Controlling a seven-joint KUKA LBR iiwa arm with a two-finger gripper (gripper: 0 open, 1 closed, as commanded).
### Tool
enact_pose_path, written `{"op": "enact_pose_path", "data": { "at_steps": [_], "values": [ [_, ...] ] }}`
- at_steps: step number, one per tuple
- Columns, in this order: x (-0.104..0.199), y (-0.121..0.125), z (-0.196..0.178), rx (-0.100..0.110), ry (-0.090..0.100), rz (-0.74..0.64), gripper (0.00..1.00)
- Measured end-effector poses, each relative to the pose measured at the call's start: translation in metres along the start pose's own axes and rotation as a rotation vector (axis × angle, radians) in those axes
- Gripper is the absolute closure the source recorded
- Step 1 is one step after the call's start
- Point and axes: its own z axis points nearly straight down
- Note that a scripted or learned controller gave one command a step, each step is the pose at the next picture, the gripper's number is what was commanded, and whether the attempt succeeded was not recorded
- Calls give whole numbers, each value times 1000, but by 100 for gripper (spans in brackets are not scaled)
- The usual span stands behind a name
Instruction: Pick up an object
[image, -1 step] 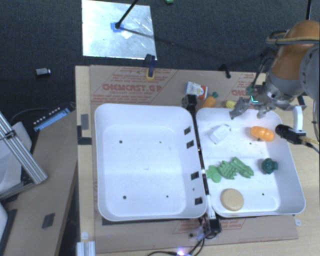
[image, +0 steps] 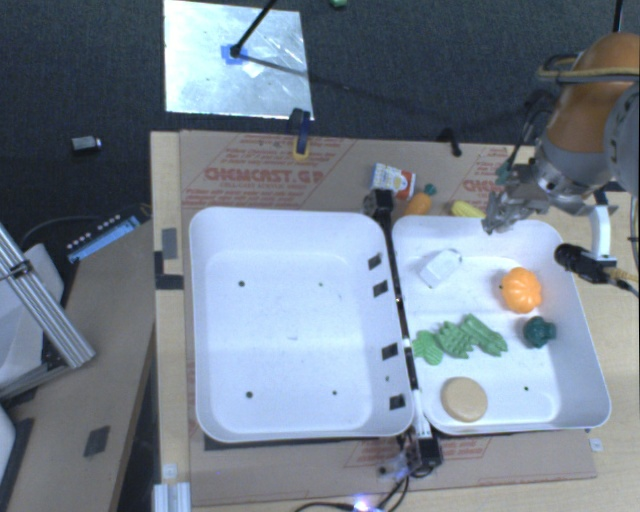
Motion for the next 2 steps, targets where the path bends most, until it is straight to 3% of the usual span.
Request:
{"op": "enact_pose_path", "data": {
  "at_steps": [1, 2],
  "values": [
    [23, -34, 82, 14, 3, 4, 100],
    [88, -21, 12, -3, 3, -5, 100]
  ]
}}
